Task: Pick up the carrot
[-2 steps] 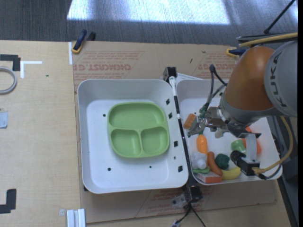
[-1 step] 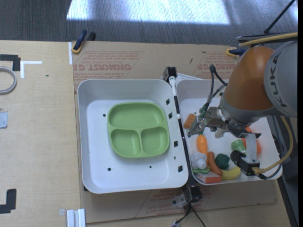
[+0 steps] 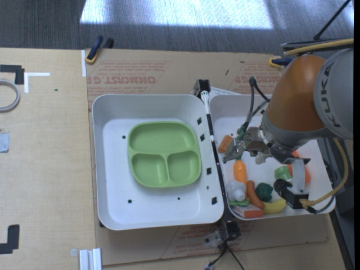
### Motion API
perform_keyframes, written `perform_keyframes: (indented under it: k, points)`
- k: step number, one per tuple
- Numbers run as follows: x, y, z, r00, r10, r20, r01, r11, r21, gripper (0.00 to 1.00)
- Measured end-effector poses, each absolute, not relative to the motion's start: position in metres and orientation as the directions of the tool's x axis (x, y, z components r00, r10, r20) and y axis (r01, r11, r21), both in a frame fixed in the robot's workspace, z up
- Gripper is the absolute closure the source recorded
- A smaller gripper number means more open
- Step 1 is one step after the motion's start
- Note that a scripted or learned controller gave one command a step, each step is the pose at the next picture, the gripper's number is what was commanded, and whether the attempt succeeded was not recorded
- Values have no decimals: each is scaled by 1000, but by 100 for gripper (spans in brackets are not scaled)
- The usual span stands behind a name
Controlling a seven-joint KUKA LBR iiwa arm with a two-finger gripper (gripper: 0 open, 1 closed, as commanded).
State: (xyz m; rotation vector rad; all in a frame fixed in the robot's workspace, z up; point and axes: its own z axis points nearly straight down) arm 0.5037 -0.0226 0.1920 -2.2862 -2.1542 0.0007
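On the bench, two bins (image 3: 107, 151): one green plate (image 3: 165, 154), one carrot (image 3: 240, 170) beneath the hand (image 3: 241, 148), grip unclear.

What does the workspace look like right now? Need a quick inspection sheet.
Surface: cardboard-covered bench bearing two white bins side by side.
Job's things: carrot lying in the right bin, just below the gripper.
Clutter: green divided plate in the left bin; broccoli, banana and other toy food crowd the right bin's near end.
Gripper: gripper low over the right bin, beside the carrot; nothing seen between its fingers.
Cables: yellow cable looping by the wrist; black cable at the bench's near edge.
Surroundings: blue-and-yellow clamp at the cardboard's far edge.
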Motion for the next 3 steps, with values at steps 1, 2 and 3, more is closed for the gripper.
perform_keyframes:
  k: [1, 2, 3]
  points:
    - [504, -23, 192, 59, 998, 0, 998, -59, -1, 0]
    - [478, -115, 104, -62, 998, 2, 998, 62, -1, 0]
    - [537, -98, 92, 124, 992, 0, 992, -124, -1, 0]
